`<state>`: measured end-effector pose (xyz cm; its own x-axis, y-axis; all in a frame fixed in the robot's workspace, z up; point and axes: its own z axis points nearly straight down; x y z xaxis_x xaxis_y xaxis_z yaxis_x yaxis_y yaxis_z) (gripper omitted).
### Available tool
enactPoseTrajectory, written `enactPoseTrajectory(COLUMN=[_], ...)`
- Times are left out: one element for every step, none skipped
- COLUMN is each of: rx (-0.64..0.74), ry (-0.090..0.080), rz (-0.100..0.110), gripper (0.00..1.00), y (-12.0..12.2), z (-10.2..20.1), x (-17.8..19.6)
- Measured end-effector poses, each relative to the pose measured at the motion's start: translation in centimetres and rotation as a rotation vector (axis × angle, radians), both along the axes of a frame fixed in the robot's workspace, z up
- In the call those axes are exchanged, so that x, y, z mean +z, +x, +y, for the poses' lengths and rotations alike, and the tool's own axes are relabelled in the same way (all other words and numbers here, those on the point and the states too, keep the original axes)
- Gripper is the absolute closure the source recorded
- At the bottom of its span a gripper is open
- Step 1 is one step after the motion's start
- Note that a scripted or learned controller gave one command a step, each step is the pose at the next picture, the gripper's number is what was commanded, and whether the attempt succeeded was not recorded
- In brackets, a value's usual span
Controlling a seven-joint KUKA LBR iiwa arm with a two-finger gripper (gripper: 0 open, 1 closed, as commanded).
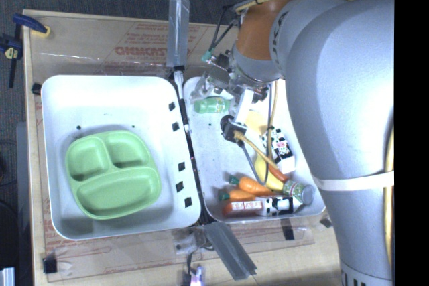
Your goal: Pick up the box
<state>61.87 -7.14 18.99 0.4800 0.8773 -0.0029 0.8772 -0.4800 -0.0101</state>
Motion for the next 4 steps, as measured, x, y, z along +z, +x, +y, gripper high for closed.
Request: enactPoseTrajectory(rx=[-0.004,0.000,-0.171,-0.860], ry=[-0.001,0.000,-0.001,-0.005], rz=[-0.005,-0.001,-0.002,-0.002], gripper=[0.00,1.00,1.00,1.00], y=[-6.0,-6.0,-8.0,-10.8], z=[-1.9,-1.9,-8.5,-10.6], x=[-5.9,-5.1,-10.1,-1.3])
